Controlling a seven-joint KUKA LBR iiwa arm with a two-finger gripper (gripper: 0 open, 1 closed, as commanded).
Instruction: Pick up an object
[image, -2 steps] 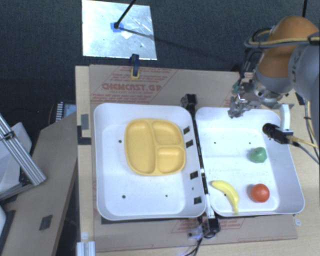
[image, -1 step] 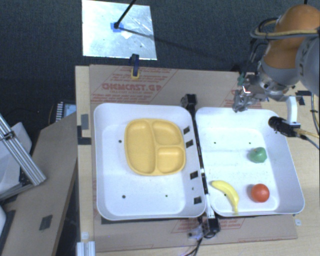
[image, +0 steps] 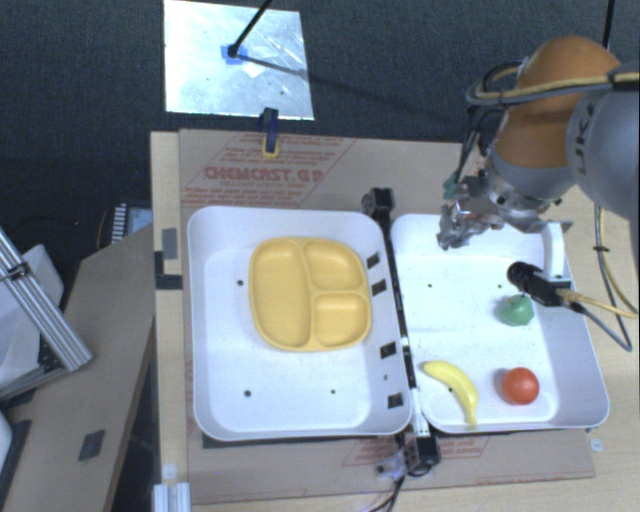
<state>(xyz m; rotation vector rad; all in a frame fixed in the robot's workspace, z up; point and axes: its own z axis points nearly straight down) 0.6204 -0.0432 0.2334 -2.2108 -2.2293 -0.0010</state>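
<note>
Banana (image: 452, 388) lies at the right bin's (image: 450, 315) near edge, a red ball (image: 519, 385) just beside it and a green ball (image: 516, 310) farther back. The gripper (image: 455, 232) hangs over that bin's far left corner, well apart from all three; whether it is spread or closed cannot be told. A yellow plate (image: 308, 292) sits in the left bin (image: 220, 385).

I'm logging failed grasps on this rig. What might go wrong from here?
1. The gripper hangs over a bare far corner of the right bin, apart from all three things; closing there would likely catch nothing.
2. The banana lies close to the bin's near wall, which could get in the way.
3. The red ball and the green object look rounded and might roll off when nudged.
</note>
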